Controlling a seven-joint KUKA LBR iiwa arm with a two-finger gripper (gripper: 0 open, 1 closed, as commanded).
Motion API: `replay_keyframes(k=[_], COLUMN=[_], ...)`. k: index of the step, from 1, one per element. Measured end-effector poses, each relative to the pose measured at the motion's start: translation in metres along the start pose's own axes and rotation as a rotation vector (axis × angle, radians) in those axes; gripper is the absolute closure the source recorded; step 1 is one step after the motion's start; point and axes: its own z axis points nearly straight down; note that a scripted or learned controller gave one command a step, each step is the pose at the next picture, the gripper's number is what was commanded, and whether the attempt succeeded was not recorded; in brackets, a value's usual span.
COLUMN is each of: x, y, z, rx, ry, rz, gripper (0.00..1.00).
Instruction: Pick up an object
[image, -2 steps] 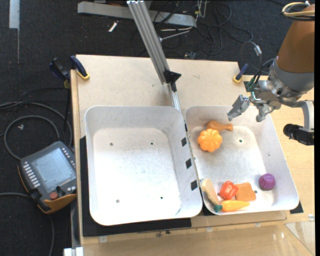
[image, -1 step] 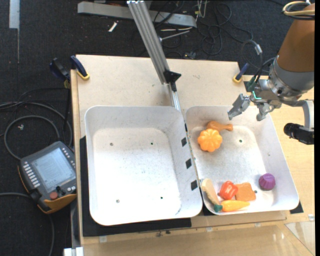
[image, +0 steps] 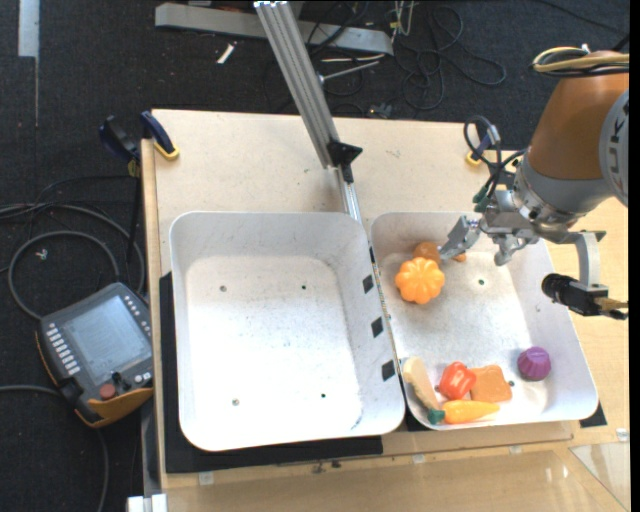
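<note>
Two white bins sit side by side; the right bin holds everything. Toward its 6 o'clock rim cluster one red pepper, one orange block, one carrot and one pale piece, with one purple ball at 4 o'clock. One ribbed orange pumpkin lies at 10 o'clock. Just beside it, the gripper hangs with fingers spread, grasping nothing.
</note>
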Motion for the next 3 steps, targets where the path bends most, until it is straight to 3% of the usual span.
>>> replay_keyframes(k=[2, 3], x=[0.004, 0.004], y=[-0.009, -0.007], z=[0.107, 0.093], rx=[0.0, -0.008], ry=[0.001, 0.0], rz=[0.0, 0.0], gripper=[0.0, 1.0])
